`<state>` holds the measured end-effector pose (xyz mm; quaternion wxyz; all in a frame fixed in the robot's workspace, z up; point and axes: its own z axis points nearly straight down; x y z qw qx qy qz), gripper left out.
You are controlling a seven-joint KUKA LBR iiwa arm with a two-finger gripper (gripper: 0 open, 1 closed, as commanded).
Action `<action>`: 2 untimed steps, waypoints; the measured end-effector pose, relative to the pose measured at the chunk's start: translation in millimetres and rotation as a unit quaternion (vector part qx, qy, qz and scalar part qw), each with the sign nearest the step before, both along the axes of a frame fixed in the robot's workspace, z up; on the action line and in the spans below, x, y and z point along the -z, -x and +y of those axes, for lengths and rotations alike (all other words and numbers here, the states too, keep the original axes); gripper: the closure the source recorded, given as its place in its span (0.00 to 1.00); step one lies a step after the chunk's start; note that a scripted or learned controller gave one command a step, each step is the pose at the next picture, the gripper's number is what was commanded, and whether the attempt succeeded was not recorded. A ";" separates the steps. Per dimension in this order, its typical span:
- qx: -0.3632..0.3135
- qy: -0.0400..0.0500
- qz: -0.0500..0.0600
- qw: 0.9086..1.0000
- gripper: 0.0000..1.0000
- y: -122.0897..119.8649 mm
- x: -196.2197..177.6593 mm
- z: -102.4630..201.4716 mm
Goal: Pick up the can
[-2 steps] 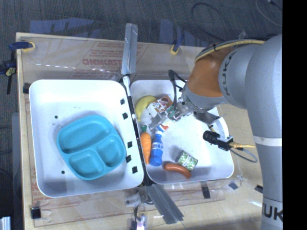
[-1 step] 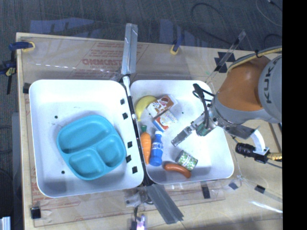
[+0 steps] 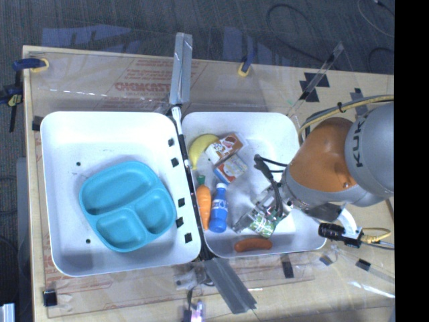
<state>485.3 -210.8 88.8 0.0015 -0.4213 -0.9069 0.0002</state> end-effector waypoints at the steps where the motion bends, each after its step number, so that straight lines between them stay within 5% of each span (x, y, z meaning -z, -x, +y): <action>1: -0.002 -0.001 0.002 1.000 1.00 -0.5 -6.8 -0.5; 2: -0.126 0.000 -0.001 0.992 1.00 7.3 -35.3 9.7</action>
